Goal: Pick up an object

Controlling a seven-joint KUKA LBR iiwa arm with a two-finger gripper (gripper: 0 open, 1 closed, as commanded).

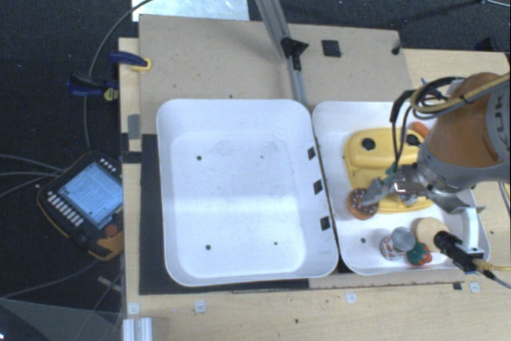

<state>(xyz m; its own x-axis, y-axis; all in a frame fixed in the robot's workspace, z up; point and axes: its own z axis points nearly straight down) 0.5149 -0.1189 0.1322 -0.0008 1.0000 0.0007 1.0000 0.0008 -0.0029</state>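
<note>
Nearest, at the bottom edge: the brown table [239,295] with a dark mat under two white bins. Far left, at 9 o'clock: a handheld screen box [86,200] with an orange rim, lying off the table on the dark floor. Above it, at 10 o'clock: blue and yellow clamps [120,68] on the table edge. Middle: the left bin [172,172], white inside. Then the right bin [335,172], just beside it. Inside, at 12 o'clock: a yellow toy [369,152] with a dark dot. At 9 o'clock in that bin: a round brown-and-red thing [364,204]. At 6 o'clock: a small pile with a grey piece, a green piece and a cream piece [409,243]. Over the bin's middle: the gripper [382,192], low, right by the round thing and the yellow toy. Cannot tell how wide open, or whether holding anything. Far right, at 3 o'clock: the arm [467,136] with its orange band.
</note>
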